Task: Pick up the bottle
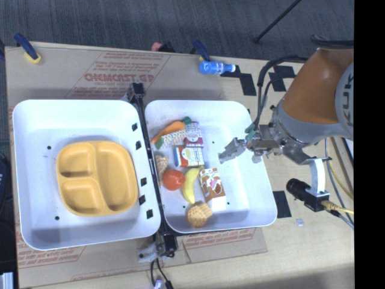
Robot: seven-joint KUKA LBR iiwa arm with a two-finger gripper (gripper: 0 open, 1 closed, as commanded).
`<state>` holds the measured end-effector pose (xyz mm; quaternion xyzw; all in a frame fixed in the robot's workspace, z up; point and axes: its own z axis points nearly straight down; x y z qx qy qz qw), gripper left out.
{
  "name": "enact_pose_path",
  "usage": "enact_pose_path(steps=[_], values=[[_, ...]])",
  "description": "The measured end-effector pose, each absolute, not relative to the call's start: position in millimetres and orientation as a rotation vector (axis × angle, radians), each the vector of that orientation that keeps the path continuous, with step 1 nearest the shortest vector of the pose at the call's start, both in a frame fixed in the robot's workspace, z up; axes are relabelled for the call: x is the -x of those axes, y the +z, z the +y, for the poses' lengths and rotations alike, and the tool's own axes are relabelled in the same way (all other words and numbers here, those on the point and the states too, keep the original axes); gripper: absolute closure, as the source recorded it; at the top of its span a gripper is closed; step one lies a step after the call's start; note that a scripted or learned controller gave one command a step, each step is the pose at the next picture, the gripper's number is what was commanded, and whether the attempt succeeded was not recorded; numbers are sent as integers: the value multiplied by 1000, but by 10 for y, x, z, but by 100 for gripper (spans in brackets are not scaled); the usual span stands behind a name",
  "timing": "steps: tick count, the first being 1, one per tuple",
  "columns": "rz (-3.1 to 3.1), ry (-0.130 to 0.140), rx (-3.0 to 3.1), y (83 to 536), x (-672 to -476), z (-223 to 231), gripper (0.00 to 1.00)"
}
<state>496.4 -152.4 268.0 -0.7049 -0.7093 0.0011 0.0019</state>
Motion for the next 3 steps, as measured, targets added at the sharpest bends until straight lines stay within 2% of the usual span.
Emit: enact_pose_path(steps=[1,2,3], values=[[-2215,2,2227,3606,-5550,-1328,0],[-2121,1,2319,5103,-5824,-1061,0],[-2129,6,2309,5201,-5827,-1053,100]])
